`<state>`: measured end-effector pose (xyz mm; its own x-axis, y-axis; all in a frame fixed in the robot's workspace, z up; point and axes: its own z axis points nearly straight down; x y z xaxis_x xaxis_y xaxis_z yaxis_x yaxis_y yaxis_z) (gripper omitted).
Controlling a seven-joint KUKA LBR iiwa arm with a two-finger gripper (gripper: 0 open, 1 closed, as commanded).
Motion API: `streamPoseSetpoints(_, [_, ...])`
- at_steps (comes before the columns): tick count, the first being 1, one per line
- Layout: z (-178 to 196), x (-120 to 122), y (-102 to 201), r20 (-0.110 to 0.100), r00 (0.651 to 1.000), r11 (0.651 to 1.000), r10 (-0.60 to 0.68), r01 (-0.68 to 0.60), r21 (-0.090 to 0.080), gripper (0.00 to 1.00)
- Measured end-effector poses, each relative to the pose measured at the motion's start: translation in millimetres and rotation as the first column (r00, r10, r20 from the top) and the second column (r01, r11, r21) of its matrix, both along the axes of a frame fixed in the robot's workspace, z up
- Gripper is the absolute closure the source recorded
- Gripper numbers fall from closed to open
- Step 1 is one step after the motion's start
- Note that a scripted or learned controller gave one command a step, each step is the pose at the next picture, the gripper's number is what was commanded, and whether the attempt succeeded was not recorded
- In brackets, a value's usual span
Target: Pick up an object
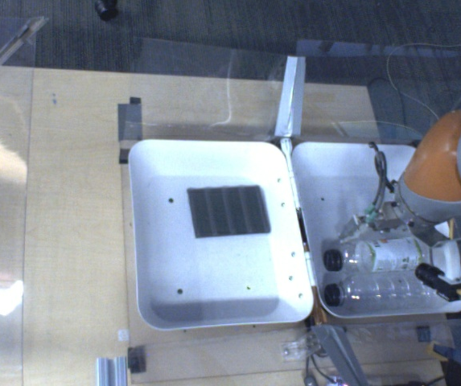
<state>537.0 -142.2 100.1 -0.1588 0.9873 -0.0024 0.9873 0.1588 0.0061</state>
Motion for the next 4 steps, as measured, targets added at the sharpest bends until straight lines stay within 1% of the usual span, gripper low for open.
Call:
streamPoseSetpoints(1, [37.9, -6.9, -28.8, 0.011, 0.998, 0.998, 0.067, -0.067, -0.002, 0.0])
streamPoseSetpoints(2, [-9.6, -18.2, 18.4, 0.015, 0.99, 0.99, 0.138, -0.138, -0.004, 0.0])
streamPoseSetpoints(3, [3.9, -12.8, 26.1, 0.026, 0.989, 0.989, 0.145, -0.145, 0.006, 1.0])
streamPoseSetpoints(4, [-8.0, 2.9, 40.8, 0.009, 0.919, 0.919, 0.395, -0.395, -0.01, 1.0])
